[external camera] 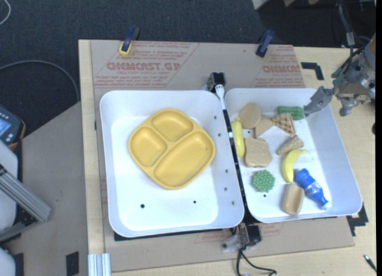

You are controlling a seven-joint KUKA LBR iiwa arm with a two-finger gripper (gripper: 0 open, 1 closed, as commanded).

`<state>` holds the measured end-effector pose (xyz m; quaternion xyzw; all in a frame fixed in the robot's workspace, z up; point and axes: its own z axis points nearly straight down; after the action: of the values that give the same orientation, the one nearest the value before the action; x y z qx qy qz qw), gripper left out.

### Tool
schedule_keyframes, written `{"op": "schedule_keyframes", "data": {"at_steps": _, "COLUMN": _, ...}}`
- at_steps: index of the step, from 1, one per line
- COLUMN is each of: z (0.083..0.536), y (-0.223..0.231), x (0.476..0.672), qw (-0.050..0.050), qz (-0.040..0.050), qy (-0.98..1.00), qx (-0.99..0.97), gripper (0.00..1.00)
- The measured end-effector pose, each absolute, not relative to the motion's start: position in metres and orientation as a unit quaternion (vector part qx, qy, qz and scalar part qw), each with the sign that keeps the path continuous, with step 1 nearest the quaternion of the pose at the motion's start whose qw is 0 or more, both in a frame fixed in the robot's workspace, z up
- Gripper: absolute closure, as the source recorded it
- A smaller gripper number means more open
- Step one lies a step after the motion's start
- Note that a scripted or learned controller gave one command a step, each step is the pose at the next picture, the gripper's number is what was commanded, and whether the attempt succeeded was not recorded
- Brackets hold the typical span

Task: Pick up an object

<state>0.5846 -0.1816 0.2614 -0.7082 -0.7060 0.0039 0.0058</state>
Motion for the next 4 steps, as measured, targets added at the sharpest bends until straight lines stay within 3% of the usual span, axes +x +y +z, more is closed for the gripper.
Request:
{"op": "schedule_keyframes", "data": {"at_steps": 1, "z": 0.269, "y": -0.181, "x": 0.587, "qw": 0.000, "qz": 0.0000, "qy": -0.707, "qx": -0.707, "gripper": 0.00}}
{"op": "schedule_keyframes", "data": {"at_steps": 2, "z": 0.209, "y": -0.180, "x": 0.593, "qw": 0.002, "qz": 0.0009, "qy": -0.707, "qx": -0.707, "gripper": 0.00}}
{"op": "schedule_keyframes", "data": {"at_steps": 4, "z": 0.097, "y": -0.172, "x": 0.579, "qw": 0.003, "qz": 0.0014, "qy": -0.707, "qx": -0.707, "gripper": 0.00}}
